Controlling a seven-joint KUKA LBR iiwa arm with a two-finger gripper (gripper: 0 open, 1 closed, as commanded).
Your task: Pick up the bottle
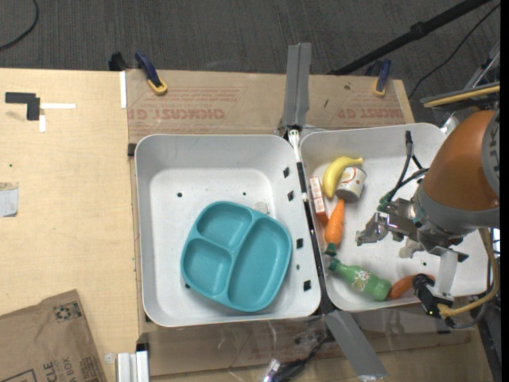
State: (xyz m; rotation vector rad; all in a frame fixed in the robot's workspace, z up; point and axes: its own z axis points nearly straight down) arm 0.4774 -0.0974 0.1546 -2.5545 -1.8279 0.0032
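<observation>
- Camera view: the green bottle [359, 278] is seen lying near the right bin's [374, 305] front wall.
- Whether the gripper [390, 228] is released or clenched cannot be told.
- A missed grasp is risked, since the carrot [335, 222] lies just beside the bottle.

The flat cardboard sheet [270, 106] at the far side of the bins bears red print, upside down, reading "CHEMCAST GP" on its left half and again on its right. The cardboard box [48, 341] at the near left shows "CLE" and "BOX" beside a recycling sign.
</observation>
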